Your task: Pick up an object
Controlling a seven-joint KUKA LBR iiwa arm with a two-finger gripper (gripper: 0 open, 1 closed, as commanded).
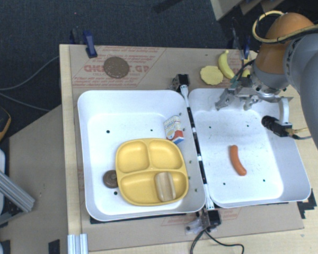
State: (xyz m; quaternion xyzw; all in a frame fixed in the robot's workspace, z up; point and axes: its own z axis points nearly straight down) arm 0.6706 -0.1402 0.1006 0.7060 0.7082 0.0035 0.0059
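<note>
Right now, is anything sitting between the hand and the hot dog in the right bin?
Nothing visible. The hand hangs over the right bin's far edge, and only bare floor separates it from the hot dog.

1. Two bins sit side by side: the left bin (90, 142) and the right bin (270, 189).
2. In the left bin, a divided plate (148, 168) lies near-centre, with a bun (165, 186) in its near-right compartment.
3. A small disc (110, 179) lies just left of the plate; a small carton (173, 128) lies beyond it.
4. A sausage (237, 160) lies mid right bin.
5. The gripper (238, 97) hangs over that bin's far edge.
6. A banana (226, 65) and a round slice (211, 75) lie on the bench beyond.
</note>
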